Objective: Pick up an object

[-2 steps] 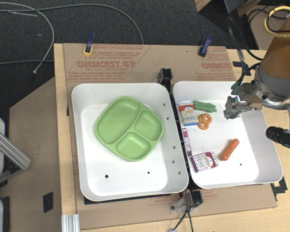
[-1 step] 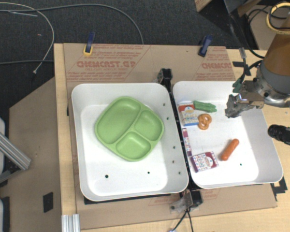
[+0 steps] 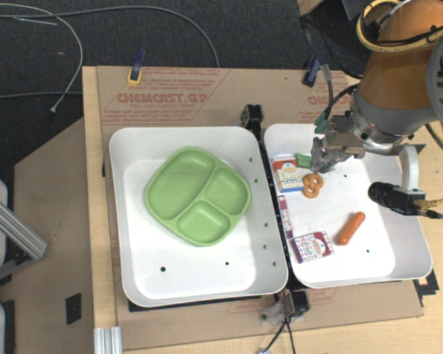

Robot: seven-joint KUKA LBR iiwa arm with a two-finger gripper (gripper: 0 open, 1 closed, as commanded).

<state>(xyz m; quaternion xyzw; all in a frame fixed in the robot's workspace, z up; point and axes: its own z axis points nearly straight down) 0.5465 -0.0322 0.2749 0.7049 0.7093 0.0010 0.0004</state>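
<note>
My gripper hangs low over the right bin, near its upper left part. Directly below its tip lies a small brown pretzel-like ring, touching or nearly touching the fingers. An orange sausage-shaped object lies in the middle of the same bin. A small purple packet sits near the bin's front left, and a red-and-white card lies at its left wall, just left of the gripper. The arm's body hides how the fingers stand.
The left bin holds a green divided plate. A black cylindrical part with cabling juts over the right bin's right side. Black clamps sit between the bins at the back and front.
</note>
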